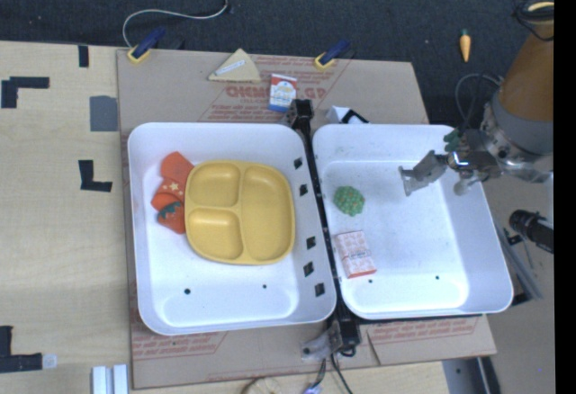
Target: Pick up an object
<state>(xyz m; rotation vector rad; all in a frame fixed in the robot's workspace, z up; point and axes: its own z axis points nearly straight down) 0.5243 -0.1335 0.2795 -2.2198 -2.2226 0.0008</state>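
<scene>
A green, bumpy ball-like object (349, 200) lies in the left part of the right bin (450, 289). Below it a small pink and white packet (355, 254) lies flat on the bin floor. My gripper (436, 174) hangs over the right bin's upper right part, well to the right of the green object, with nothing seen between its fingers. The left bin (225, 302) holds a yellow divided plate (240, 211) and an orange toy (170, 192) tucked at the plate's left edge.
A small red and white carton (283, 93) and a beige wedge (236, 67) lie on the cardboard behind the bins. Black clips (309, 230) run along the seam between the bins. The arm's orange band (531, 82) stands at the right.
</scene>
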